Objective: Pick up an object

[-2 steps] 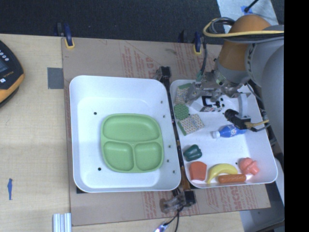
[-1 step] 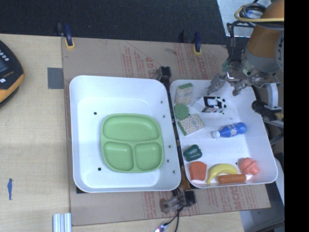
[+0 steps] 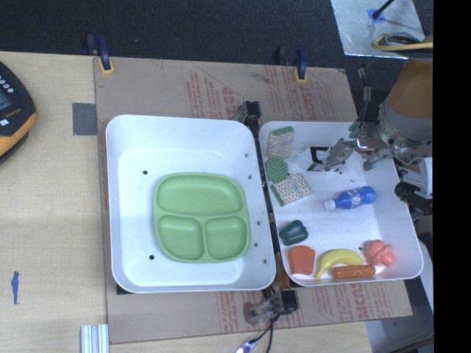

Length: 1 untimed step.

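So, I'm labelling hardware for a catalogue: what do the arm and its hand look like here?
The arm is a rounded body, orange above and pale grey below. Its hand is a cluster of dark grey and silvery metal parts, with thin dark cables near the wrist. No markings are legible.

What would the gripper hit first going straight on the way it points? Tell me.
The gripper points left and downward over the right bin. Likely first contact is the bin's white floor, just short of the patterned packets; depth is hard to judge.
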Available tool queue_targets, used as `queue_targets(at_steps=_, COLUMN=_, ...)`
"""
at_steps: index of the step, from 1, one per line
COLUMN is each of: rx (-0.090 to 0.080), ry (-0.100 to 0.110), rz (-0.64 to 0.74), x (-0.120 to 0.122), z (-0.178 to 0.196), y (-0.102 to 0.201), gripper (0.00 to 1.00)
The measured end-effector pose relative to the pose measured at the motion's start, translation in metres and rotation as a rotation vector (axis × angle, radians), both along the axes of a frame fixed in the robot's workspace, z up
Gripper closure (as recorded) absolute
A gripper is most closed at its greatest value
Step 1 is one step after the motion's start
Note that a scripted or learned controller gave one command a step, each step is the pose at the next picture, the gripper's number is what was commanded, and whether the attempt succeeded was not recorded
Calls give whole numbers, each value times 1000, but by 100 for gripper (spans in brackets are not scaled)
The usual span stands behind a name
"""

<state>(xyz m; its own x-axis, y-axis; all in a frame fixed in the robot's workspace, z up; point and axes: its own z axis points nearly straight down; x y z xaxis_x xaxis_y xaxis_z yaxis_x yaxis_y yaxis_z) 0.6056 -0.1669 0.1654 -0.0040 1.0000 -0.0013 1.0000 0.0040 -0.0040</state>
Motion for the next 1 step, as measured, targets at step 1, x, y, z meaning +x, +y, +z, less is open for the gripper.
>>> queue_targets(at_steps=1, rx=-2, ry=-19, rz=0, x=45, z=-56, y=-17, gripper=0)
